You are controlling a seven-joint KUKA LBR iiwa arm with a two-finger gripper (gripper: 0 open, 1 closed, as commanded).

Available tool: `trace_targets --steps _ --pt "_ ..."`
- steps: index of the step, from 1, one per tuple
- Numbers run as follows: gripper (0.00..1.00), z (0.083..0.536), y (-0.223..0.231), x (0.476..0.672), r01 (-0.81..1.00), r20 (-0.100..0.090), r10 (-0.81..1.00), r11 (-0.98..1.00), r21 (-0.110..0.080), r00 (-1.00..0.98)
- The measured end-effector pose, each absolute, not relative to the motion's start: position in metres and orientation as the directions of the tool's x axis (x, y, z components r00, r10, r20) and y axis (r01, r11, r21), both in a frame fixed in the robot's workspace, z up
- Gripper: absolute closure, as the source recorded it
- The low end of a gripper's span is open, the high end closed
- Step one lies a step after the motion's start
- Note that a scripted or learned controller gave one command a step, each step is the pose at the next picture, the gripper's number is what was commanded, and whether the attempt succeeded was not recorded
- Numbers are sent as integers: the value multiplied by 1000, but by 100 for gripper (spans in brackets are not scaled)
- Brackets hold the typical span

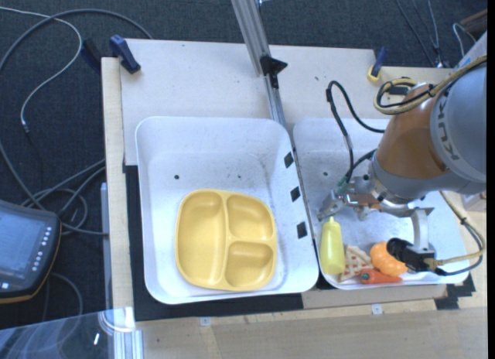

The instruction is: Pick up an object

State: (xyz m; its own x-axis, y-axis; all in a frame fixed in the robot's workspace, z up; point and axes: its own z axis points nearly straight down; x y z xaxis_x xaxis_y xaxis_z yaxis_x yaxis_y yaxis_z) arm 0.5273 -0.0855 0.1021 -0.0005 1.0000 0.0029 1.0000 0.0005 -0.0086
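- Toward the lower right of the frame, a shallow white right bin (319, 147) of smooth plastic with rounded corners is seen on the pale worktop (193, 79).
- Along its lower edge, four small things are gathered: a glossy yellow bottle (332, 246) with a narrow neck, a tan wedge (356, 260) with a criss-cross pattern, a rounded orange piece (380, 258) and a slim red-orange carrot shape (372, 277).
- The metallic claw (344, 201) is placed low over this bin, just above the yellow bottle's tip; how far it is open, and whether anything is held, cannot be told.
- At lower left, a matte yellow plate (227, 239) with three moulded compartments is laid in the left bin (209, 156).
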Motion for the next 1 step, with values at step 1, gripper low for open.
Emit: trace_targets --steps 1 --pt "100 117 -86 530 1000 2 1000 0 1 0"
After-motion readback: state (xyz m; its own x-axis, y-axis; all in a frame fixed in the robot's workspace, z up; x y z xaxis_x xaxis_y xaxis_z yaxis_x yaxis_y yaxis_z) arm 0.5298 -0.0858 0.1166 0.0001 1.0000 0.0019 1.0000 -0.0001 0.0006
